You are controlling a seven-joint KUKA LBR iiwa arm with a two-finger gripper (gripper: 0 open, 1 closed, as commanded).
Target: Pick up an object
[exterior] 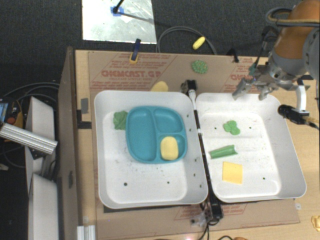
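Yellow square slab [232, 172] flat, smooth, in right bin [287, 149]; hand [253, 90] above far rim, fingers spread, gripping nothing.

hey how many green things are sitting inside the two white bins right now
3. A green leafy piece lies in the left bin, beside the blue divided plate. A green round bumpy piece and a green stick lie in the right bin. The plate may hide more.
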